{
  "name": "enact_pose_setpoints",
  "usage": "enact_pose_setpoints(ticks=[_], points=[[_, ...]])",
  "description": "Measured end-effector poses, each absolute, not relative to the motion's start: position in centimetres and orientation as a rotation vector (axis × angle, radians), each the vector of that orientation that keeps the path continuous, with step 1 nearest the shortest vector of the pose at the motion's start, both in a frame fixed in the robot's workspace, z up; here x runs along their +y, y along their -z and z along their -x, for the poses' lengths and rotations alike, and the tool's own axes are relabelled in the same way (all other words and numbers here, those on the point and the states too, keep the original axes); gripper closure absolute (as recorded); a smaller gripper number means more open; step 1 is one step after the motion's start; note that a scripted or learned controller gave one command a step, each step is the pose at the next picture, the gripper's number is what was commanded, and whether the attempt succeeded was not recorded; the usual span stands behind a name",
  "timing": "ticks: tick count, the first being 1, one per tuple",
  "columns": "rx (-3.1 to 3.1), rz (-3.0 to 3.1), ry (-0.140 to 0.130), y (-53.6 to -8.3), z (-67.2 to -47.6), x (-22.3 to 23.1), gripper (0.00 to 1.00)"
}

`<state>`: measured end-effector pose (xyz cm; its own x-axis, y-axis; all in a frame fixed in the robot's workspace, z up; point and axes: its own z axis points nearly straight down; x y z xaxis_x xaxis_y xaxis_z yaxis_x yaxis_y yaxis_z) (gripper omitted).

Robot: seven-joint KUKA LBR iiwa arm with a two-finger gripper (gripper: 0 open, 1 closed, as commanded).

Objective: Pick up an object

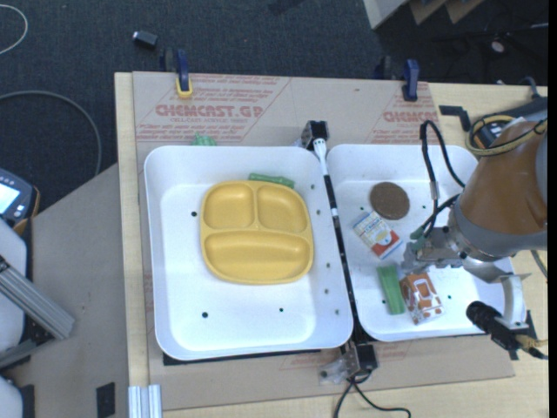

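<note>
Pincer (pixel 424 252) of mine hangs low in the right bin (pixel 452 325), just above the orange packet (pixel 422 296); whether it grips anything I cannot tell. Left of that packet, touching it, lies a green stick (pixel 391 289). Up-left of the packet sits a small carton (pixel 376 232), and beyond it a brown disc (pixel 389 200). Far left of the packet, a yellow tray (pixel 256 232) rests in the left bin (pixel 174 259).

We are looking at a robotics lab: a table (pixel 261 103) topped with a protective-film-covered board held by blue clamps (pixel 182 70) at upper centre, loose cables (pixel 52 111) across dark carpet (pixel 78 24) at upper left, and an industrial arm (pixel 509 194) at right.
</note>
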<state>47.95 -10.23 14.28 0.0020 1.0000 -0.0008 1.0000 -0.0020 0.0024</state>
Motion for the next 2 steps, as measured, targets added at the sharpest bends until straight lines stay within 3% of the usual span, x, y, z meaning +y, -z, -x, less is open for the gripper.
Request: enact_pose_setpoints(ticks=[1,2], points=[[2.228,-2.211,-0.008,-18.7,-48.0,-3.0,1.0],[2.224,-2.203,-0.023,-35.4,-48.2,2.3,1.0]])
